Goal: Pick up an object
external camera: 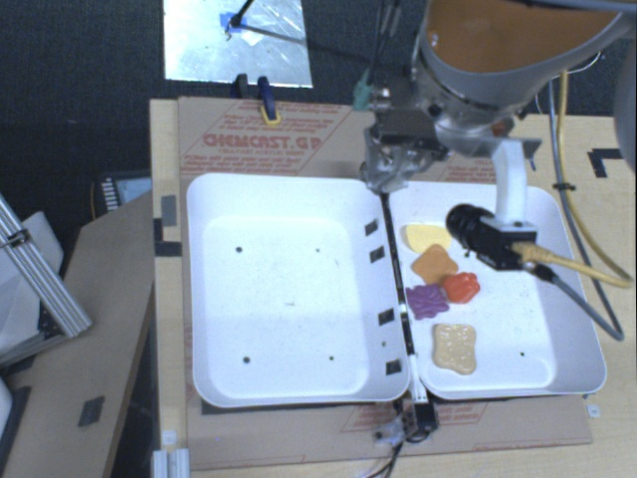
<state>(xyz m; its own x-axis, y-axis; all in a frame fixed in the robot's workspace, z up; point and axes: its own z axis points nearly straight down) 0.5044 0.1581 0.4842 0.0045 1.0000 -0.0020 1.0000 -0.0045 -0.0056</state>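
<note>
We judge the pick as not yet done: gripper point(386, 175) sits over the far end of the divider btwn the two bins, apart from the items. Jaw state: can't tell, nothing seen held. Candidates lie clustered in right bin point(557, 366): yellow piece point(426, 236), orange piece point(434, 264), red piece point(461, 287), purple piece point(427, 301), tan piece point(455, 348).

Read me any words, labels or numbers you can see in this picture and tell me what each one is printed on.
"CHEMCAST GP", in red letters, on the brown protective sheet lying under the two white bins, behind the left one.
More red print shows on the same sheet along the front edge, below the bins; it is too small and blurred to read.
The toys in the right bin carry no readable text.
</note>
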